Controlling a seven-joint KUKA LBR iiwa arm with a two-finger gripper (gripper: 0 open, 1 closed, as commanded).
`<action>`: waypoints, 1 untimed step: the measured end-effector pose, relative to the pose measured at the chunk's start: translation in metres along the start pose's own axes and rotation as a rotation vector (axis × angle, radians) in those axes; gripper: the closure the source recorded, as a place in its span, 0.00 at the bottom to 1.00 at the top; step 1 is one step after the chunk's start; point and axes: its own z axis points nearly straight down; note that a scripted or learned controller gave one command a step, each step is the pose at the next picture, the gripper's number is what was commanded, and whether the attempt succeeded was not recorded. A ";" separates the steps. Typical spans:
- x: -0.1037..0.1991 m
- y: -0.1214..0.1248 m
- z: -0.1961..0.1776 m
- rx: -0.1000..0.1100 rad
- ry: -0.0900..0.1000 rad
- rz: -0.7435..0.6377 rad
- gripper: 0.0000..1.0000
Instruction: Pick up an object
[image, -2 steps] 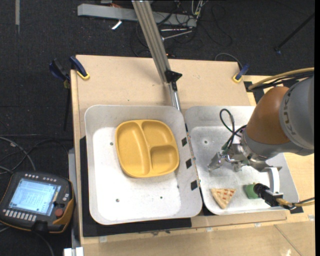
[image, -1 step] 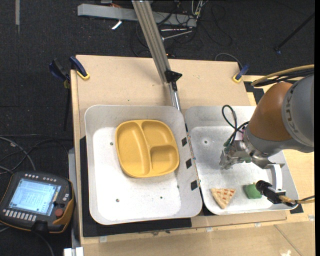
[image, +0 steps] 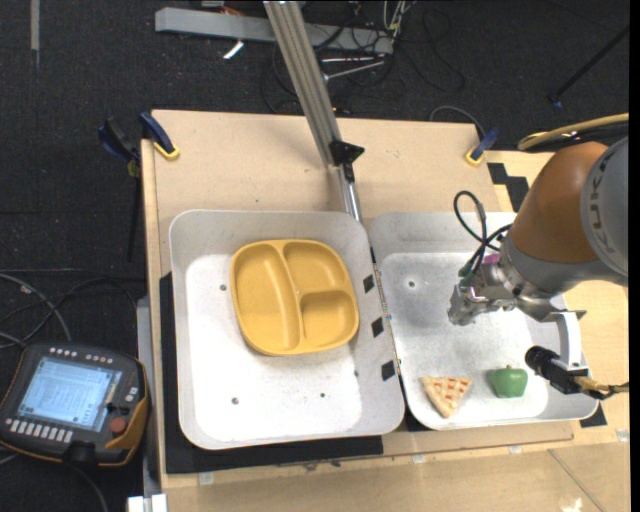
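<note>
In the right bin (image: 420, 265), a waffle-patterned pizza slice (image: 446, 393) lies near the front edge, and a green pepper-like toy (image: 508, 381) sits just to its right. My gripper (image: 462, 309) hangs over the middle of the right bin, up and left of both toys and apart from them. Nothing shows between its fingers. The left bin (image: 200, 390) holds a yellow divided plate (image: 295, 296).
The arm's grey body and orange band (image: 560, 215) cover the right bin's far right side. A metal pole (image: 312, 85) slants in from the top to the seam between the bins. A teach pendant (image: 68, 400) lies off the bench at the lower left.
</note>
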 end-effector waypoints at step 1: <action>0.011 0.001 -0.054 -0.002 0.000 -0.001 1.00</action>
